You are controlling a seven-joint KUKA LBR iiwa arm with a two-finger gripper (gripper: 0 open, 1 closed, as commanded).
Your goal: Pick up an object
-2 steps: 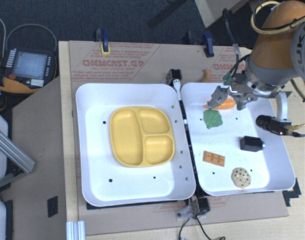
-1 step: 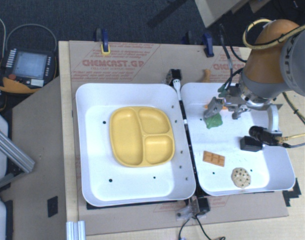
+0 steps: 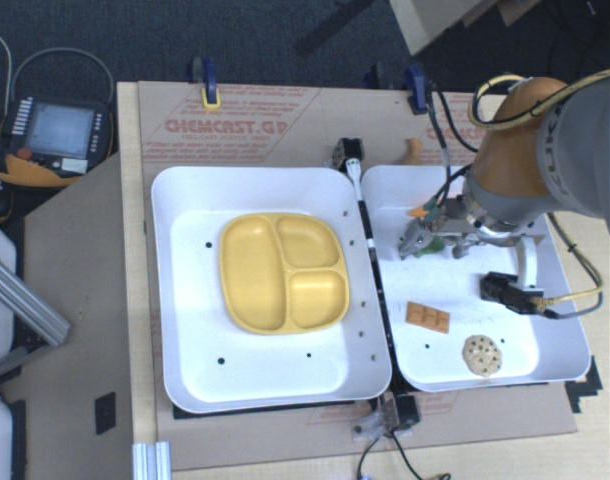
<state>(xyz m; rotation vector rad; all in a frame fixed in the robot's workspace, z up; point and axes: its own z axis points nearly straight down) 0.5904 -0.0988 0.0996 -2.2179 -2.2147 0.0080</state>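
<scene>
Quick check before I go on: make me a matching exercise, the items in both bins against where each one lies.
Things:
1. yellow divided plate
2. round cookie
3. brown cracker
4. gripper

Places:
A. right bin, near its front edge
B. middle of the left bin
C. over the back part of the right bin
D. right bin, left of and just behind the round cookie

Pairs: 1-B, 2-A, 3-D, 4-C
</scene>
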